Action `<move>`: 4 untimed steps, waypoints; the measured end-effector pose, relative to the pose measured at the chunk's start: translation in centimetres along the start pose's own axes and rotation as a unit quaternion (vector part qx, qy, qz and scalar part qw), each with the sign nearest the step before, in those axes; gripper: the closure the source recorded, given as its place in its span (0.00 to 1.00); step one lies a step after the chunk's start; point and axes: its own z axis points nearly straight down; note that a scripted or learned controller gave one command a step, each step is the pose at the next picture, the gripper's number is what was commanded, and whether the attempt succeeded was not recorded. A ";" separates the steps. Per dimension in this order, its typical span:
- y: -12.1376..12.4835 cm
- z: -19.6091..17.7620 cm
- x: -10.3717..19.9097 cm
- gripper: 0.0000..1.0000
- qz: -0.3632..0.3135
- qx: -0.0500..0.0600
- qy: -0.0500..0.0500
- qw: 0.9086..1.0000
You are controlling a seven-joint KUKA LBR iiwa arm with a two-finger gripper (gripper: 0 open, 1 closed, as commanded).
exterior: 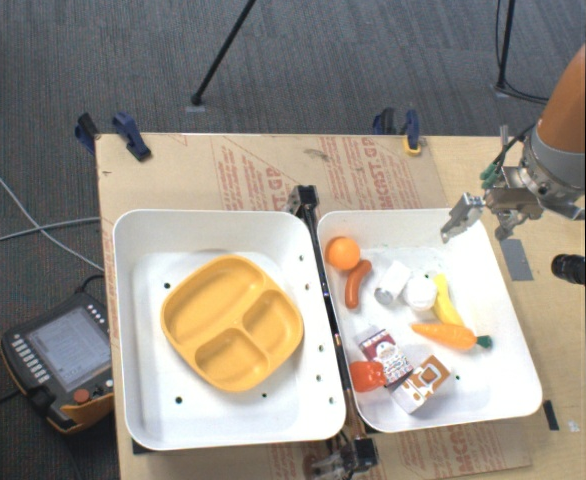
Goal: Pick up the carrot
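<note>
Two shallow white bins side by side on the surface (263, 173), cardboard-topped, blue clamps at the far edge.

Left bin (133, 268): yellow divided plate (232, 321), three compartments, lying flat near centre.

Right bin (518, 368): carrot (448, 336) lying flat in the right-hand half, orange body pointing left, green tip to the right, slightly tilted. Just beyond it, a yellow banana (445, 301), touching or nearly touching the carrot's upper side. White round cup (420, 292) next to the banana, and a white cylinder (392, 280) just left of that. Orange ball (343, 253) near the bin's far left corner, with a red-brown sausage (357, 283) directly below it, touching or almost so. Near the front: small red-and-white carton (384, 350), red block (367, 375) beside it at the left wall, brown-and-white carton (422, 383) to the right of those. Carrot well apart from the cartons, free of anything on top.

Gripper (483, 218) above the far right corner of the right bin, at the bin's rim, arm entering from the right with orange band visible at the frame edge. Jaws spread wide apart, one finger (461, 218) angled out left, the other at the right. Nothing between them. Gripper well apart from the carrot, with the banana and white cup lying between the two.

Teach pendant (61, 363) on the floor left of the surface, cable trailing away.
</note>
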 end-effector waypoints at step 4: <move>-10.7 7.7 2.5 1.00 -0.001 0.000 0.001 1.000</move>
